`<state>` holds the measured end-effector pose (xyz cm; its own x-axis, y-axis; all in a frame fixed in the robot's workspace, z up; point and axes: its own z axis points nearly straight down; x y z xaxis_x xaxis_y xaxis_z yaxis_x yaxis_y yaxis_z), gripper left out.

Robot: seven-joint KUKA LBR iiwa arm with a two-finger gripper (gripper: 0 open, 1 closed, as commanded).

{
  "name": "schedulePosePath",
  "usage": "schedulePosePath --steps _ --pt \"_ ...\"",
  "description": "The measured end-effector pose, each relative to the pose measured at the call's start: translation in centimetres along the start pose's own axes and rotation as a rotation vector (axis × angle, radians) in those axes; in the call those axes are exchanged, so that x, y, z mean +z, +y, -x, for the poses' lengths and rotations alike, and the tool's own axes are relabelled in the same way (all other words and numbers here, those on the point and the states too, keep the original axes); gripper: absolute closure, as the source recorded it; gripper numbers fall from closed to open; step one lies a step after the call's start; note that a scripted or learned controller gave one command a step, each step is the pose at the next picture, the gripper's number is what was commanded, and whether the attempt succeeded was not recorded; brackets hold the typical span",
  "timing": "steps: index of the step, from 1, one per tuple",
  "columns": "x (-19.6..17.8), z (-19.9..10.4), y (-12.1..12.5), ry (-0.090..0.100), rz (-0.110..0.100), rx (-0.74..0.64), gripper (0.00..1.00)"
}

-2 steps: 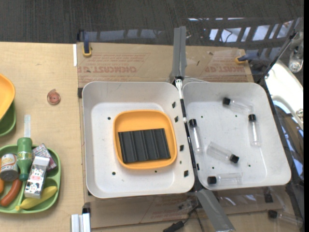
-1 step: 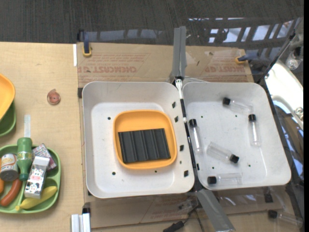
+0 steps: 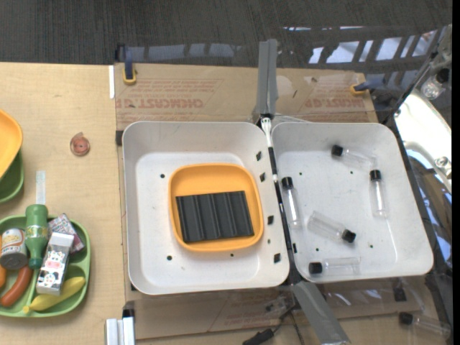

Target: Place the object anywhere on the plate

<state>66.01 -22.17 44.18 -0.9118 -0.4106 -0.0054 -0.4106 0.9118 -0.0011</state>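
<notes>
Camera view, from the left: a green tray (image 3: 80, 292) of toy food sits on the bench. The left bin (image 3: 144, 264) holds an orange plate (image 3: 215, 179), and the black ribbed block (image 3: 215, 216) lies flat on it. The right bin (image 3: 411, 244) holds scattered clear vials (image 3: 330, 228). The grey arm (image 3: 420, 124) sits at the far right edge, and the claw's state cannot be told.

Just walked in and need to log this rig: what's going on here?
Nothing is being handled right now. In the left bin, a dark ribbed block already lies on the orange plate. The right bin holds several clear vials with black caps, lying scattered. The arm sits at the right edge.
</notes>
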Motion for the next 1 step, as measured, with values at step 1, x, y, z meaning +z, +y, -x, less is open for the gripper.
schedulePosePath --steps 1 --pt "-0.06 -0.01 0.01 -0.001 0.001 -0.367 1.0"
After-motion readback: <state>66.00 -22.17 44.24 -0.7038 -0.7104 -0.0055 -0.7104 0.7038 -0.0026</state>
